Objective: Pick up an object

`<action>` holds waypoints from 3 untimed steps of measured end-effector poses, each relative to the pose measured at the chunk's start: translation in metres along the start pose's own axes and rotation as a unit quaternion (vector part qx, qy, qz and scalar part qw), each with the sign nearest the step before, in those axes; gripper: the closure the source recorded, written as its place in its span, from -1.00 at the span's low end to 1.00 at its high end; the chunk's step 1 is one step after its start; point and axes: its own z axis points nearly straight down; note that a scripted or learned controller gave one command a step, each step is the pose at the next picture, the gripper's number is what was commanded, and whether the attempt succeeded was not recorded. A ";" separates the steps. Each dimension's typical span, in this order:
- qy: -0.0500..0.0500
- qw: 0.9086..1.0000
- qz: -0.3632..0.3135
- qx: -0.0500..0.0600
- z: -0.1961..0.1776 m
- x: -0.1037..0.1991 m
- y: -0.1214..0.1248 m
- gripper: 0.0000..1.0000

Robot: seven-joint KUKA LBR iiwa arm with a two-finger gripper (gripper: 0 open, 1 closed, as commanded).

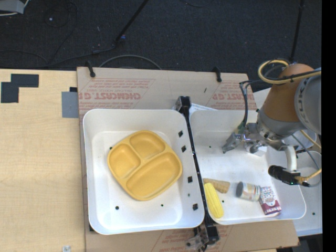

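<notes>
Nearest to you, along the front edge of the right bin (299,214), lies a row of small things. A yellow corn cob (213,200) rests against the divider between the two bins. Just behind it sits a tan cone-shaped piece (218,185). To the right is a small jar (248,191) on its side, and beside that a red and white packet (270,201). Any of these could serve as the object to pick up; none is lifted yet.

In the left bin (100,140), a yellow divided plate (145,164) with three compartments lies flat near the middle.

Further back in the right bin, the end effector (234,140) hangs over bare white floor, well apart from the row of objects at the front. You can see nothing between its fingers, so it is carrying nothing. Whether the fingers are spread or closed, you cannot tell from this slanted view; they are too small and dark.

Behind it, the grey arm with its orange band (281,96) reaches in from the right, above the cardboard sheet (131,88) on the desk (37,161).

The step in hand looks like the approach, before any grasp. The next move likely calls for travelling forward toward the front row, centring over one item, and descending with the fingers wide enough to straddle it. The jar may roll if nudged.
</notes>
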 end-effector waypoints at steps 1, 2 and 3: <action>0.002 1.000 0.000 0.004 0.027 0.001 -0.001 -1.00; 0.002 1.000 0.001 0.004 0.016 0.001 0.000 1.00; 0.001 1.000 -0.001 0.001 -0.031 0.006 0.006 1.00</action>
